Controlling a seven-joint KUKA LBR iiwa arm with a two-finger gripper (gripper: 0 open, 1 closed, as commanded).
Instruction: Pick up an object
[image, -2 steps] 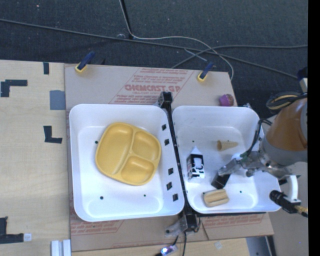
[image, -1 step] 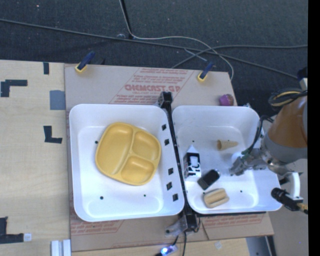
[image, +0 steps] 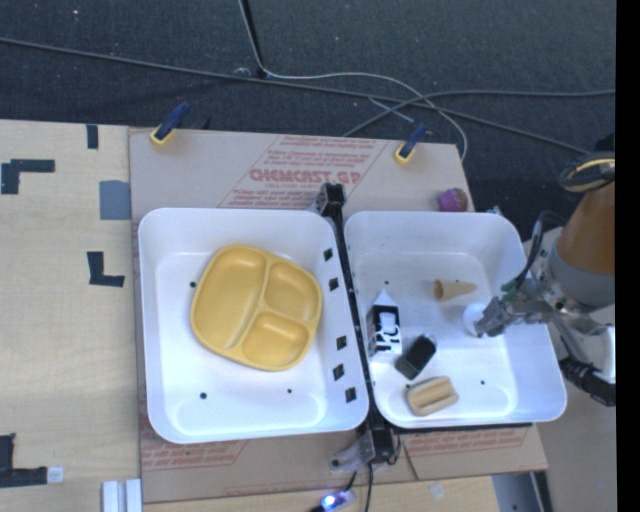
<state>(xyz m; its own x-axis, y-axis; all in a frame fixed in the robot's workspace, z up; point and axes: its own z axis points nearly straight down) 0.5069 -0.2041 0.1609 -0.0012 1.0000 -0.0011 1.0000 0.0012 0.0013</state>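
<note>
We see the gripper (image: 492, 318) low at the right bin's (image: 500, 235) far wall; its grip we cannot tell. Nearby lie a tan cone (image: 453, 290), a black-and-white box (image: 384, 328), a black block (image: 416, 355) and a tan block (image: 431, 395). A yellow tray (image: 257, 306) sits in the left bin (image: 170, 330).

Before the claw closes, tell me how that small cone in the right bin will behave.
The cone lies on its side on the right bin floor, so a nudge would probably roll it in an arc. It looks small and light, likely skittering away. Its taper may slip from the claw.
</note>
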